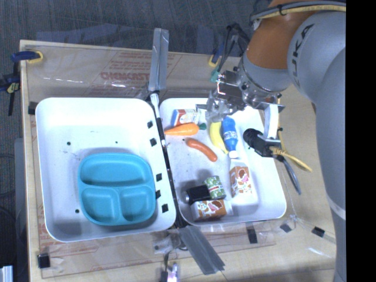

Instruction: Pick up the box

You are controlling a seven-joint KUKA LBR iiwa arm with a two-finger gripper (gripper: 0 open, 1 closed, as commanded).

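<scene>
Nearest us, below the fingers point(216, 107): a brown can point(210, 208), a green can point(214, 187), the box point(241, 181) lying flat by the right bin's point(265, 207) wall. Closer beneath them: sausage point(202, 149), carrot point(181, 130), banana point(215, 135), blue bottle point(230, 135). How far they are parted we cannot tell.

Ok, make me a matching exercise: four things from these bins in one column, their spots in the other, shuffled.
Things:
1. blue tray
2. carrot
3. sausage
4. white carton

Places:
A. right bin, near its right wall
B. left bin
C. right bin, by the divider, far end
D. right bin, middle, just nearer than the carrot

Pairs: 1-B, 2-C, 3-D, 4-A
</scene>
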